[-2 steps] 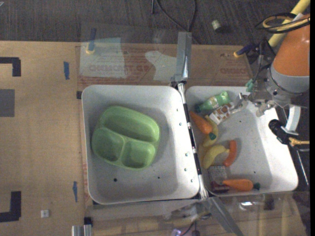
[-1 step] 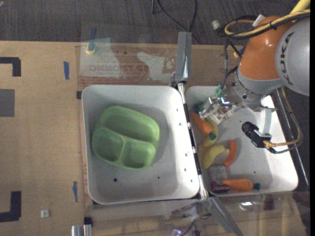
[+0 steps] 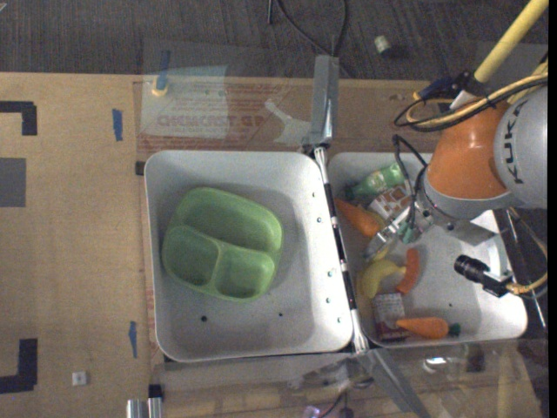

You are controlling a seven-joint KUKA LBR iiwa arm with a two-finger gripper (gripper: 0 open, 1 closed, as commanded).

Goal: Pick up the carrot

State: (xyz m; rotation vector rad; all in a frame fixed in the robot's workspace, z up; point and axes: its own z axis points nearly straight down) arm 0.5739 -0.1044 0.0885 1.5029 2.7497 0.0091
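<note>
Cardboard-brown bench top (image 3: 70, 233) spreads under both bins, marked with black corner brackets and bits of blue tape, with dark carpet and a loose black cable beyond its far edge. On the left sits the first white bin (image 3: 174, 320), and in it lies a green divided plate (image 3: 224, 242), three compartments facing up, nothing on it.

A metal divider strip runs between the bins. Right of it, the second white bin (image 3: 487, 316) holds the clutter. Near its left wall an orange piece (image 3: 359, 218) lies at a slant, with a green item (image 3: 380, 181) above it and a small red-and-white packet (image 3: 390, 202) just beside. Lower down are a yellow banana-like toy (image 3: 383, 277), a slim orange-red piece (image 3: 411, 268) touching it, and a dark red packet (image 3: 389, 307). The carrot (image 3: 424, 326), orange with a green tip at its right end, lies flat near the front wall of this bin, just right of the dark red packet.

Above the middle of this bin hangs the arm, its orange band bulking large, and the gripper (image 3: 402, 231) points down among the items at the bin's upper middle. Whether its fingers are spread or closed cannot be told; they blur into the packets beneath. Nothing can be seen between them.

By the look of it, the pick is not yet made: the carrot rests in the bin, apart from the tool, which would need to shift toward the front wall and come down over it.
</note>
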